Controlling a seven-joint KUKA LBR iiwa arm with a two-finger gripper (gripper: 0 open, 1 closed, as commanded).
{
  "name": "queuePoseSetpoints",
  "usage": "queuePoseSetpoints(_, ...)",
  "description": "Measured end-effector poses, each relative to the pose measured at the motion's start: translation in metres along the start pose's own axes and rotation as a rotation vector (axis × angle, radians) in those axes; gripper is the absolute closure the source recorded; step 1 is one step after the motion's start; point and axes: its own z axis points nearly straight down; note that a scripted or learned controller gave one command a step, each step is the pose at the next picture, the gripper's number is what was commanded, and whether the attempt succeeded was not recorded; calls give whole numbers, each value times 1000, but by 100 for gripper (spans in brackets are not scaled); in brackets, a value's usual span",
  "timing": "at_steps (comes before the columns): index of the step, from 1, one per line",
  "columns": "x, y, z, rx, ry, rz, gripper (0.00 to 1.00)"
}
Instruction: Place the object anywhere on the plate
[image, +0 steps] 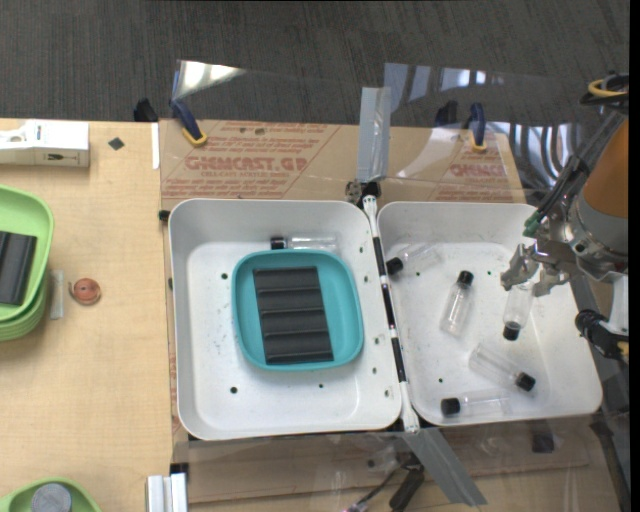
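Camera view. Two white bins side by side, rims touching at the centre seam. Left bin (200, 330): a teal plate (345, 310), square with rounded corners, smooth and shallow, carrying a black ribbed insert (292, 315); bare white floor rings the plate on all sides, widest at the left and front. One clear vial (300, 242) with black cap lies against the back wall just behind the plate.

Right bin (560, 400): clear plastic vials with black caps, scattered and mostly apart, one near the seam (410, 262), one mid-floor (458, 300), two near the front wall (500, 365) (475, 405). Open floor between them.

Gripper (522, 280): metal, above the right bin's right side, near the rim. A vial (515, 312), slender, transparent, black cap down, hangs upright beneath it; fingers seem pinched on its top, though the contact is small and blurred. This vial is well apart from the plate.
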Motion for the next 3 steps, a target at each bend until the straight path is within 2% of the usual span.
queuePoseSetpoints(1, 0, 0, 0, 0, 0, 0, 0)
queuePoseSetpoints(2, -41, -1, -96, -1, 0, 42, 0)
queuePoseSetpoints(3, -45, 16, -232, 0, -1, 6, 0)
